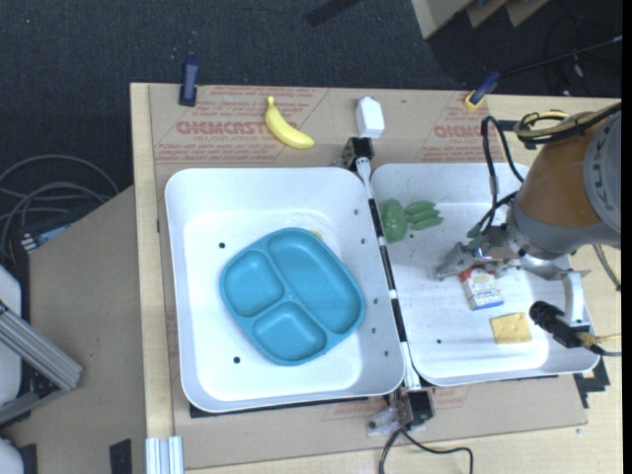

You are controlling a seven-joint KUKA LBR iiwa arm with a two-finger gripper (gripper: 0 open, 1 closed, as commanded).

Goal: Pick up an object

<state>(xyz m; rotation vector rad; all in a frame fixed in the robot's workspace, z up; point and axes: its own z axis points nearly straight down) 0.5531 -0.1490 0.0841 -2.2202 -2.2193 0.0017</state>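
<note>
Nearest in the right bin [434, 316] lies a yellow square piece [511, 329], flat on the white floor close to the near wall. Just beyond it, a little to the left, sits a small box [483, 292] with red and white print too small to read. Its far end runs under the tool [473, 264], so where the box stops there is hidden.

The tool hangs low over that far end of the box. Whether it touches the box cannot be made out. Its metal parts blur together from this height, and I cannot tell whether it is released or clenched. Nothing is seen gripped in it.

The arm [559, 200] comes in from the right and is cut off by the picture's edge. Its orange band sits over the bin's right side, and the wrist bends down and to the left toward the tool. Black cable loops over the band.

Farther left in the same bin, near the wall shared with the left bin, a green toy [407, 216] lies well apart from the tool; its shape is hard to name.

The left bin [188, 265] holds a blue plate [291, 294] with three compartments, lying flat.

Beyond the bins, on the tabletop [153, 314], lie a banana [286, 127] and a small white block [369, 117]. A blue clip [189, 79] grips the far edge.
</note>
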